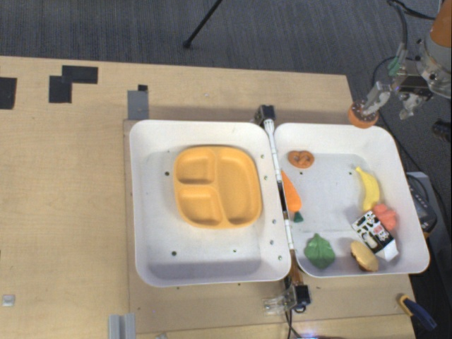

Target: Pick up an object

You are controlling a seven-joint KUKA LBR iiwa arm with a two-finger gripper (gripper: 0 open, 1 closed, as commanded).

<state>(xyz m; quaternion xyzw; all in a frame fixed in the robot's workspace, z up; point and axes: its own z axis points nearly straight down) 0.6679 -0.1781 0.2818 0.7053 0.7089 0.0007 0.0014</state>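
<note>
**Gripper poised at the far corner of the right bin, fingers apart, nothing between them**

The gripper (390,99) hangs over the upper right corner of the right bin (399,162), reaching in from the right edge of the camera view. Its two thin metal fingers (376,97) are spread, and no object sits between them. One fingertip is close above a small orange round object (363,117) resting at the bin's rim; whether they touch cannot be made out.

The right bin is a shallow white plastic tray with rounded corners. Inside it lie several toy foods. A small brown pretzel (301,159) sits near the upper left. A tapered orange carrot (292,195) lies along the left wall, tip pointing up. A curved, smooth yellow banana (368,187) lies toward the right side. Just below it is a soft-looking pink piece (385,215), touching a small black-and-white patterned carton (374,233). Beside the carton rests a rounded tan bread-like piece (365,256). A bumpy green vegetable (319,251) sits near the lower left corner.

The left bin (148,189), of the same white plastic, holds a glossy yellow-orange divided plate (216,186) with three compartments and rounded corners. Both bins rest on a pale wooden bench (63,210).
</note>
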